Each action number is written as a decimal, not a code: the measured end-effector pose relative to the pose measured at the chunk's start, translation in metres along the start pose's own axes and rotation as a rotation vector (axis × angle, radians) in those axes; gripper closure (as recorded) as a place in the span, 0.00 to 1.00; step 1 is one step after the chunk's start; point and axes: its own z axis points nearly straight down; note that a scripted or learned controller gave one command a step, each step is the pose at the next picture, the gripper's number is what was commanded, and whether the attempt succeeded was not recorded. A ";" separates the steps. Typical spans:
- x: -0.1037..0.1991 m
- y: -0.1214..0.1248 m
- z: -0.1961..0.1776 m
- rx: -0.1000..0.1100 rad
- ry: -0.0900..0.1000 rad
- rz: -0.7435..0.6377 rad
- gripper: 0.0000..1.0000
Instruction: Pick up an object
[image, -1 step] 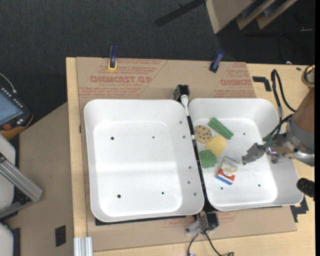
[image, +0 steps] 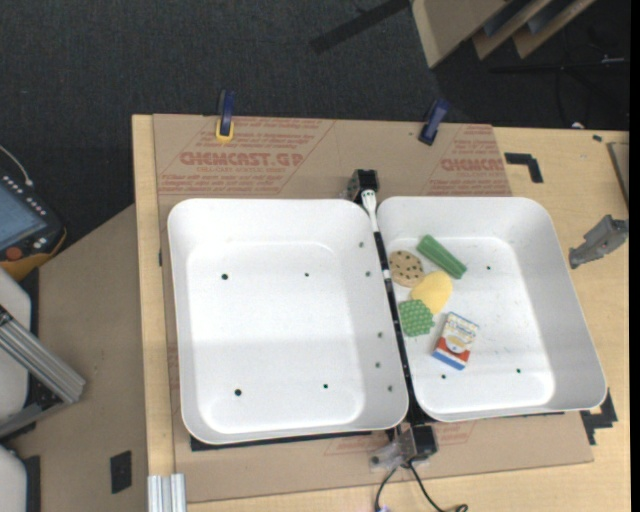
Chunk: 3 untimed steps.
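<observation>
Two white bins sit side by side on the bench. The left bin has nothing to grab in it. The right bin has five small things, all bunched near its left wall.

A green bar lies at a slant nearest the back edge. A round cookie lies just beside it, close to the left wall. A yellow lump sits below them, touching or almost touching a bumpy green ball. A little box with red and blue on it lies nearest the front edge, a bit apart from the rest.

The gripper pokes in at the right edge of the right bin, well apart from the pile. It holds nothing. It is too small to tell if it is spread or pressed together.

The step now is likely picking one thing and going to it. The box looks like the best pick, with room around it. The gripper should come straight down over its middle, so it does not bump the green ball.
</observation>
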 end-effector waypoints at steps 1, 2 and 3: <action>0.003 0.000 -0.001 0.014 0.005 -0.003 1.00; 0.026 -0.006 0.090 0.028 0.012 -0.002 1.00; 0.108 -0.008 0.054 0.014 0.008 -0.008 1.00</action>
